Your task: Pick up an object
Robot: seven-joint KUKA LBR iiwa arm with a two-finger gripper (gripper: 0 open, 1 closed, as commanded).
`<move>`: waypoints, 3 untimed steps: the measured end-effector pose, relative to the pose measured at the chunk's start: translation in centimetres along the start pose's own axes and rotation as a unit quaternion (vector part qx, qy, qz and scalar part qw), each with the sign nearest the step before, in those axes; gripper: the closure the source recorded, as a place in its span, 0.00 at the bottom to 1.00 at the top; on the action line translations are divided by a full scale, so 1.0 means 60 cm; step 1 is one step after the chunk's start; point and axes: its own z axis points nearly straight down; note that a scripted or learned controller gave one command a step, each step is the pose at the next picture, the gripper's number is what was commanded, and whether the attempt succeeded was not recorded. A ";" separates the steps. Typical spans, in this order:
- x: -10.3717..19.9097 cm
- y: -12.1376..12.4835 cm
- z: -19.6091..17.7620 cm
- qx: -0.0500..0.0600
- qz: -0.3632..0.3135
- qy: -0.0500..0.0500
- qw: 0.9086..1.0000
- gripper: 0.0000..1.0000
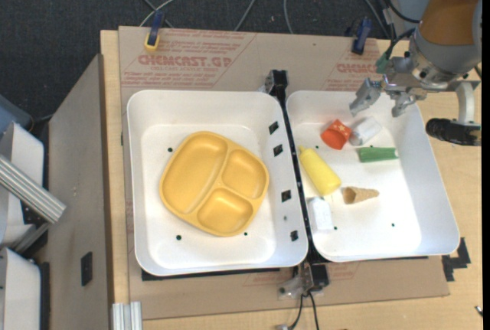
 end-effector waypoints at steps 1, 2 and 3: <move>0.001 0.004 -0.014 -0.007 -0.001 -0.001 1.000 0.00; -0.003 0.004 0.055 -0.005 -0.001 -0.001 1.000 0.00; 0.004 0.002 0.127 -0.004 -0.001 0.000 1.000 0.00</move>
